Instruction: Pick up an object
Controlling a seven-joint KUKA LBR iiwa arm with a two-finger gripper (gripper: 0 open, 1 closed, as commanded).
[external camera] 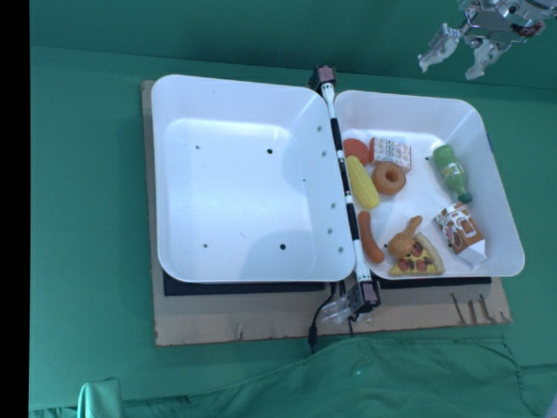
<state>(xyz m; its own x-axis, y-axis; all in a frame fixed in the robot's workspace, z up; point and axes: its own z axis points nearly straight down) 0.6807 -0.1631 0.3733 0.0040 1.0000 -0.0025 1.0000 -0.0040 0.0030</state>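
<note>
Donut (388,178) looks light, hard, smooth — grab across its ring; the claw (459,55) hangs wide, holding nothing.

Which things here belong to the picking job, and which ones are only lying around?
For the job: gripper, open, above the bins; corn, donut, green bottle, sausage, pizza slice, carton in the right bin.

Just there: left bin, cardboard base, green cloth.

The gripper (456,57) hangs at upper right, fingers spread apart, holding nothing.
</note>
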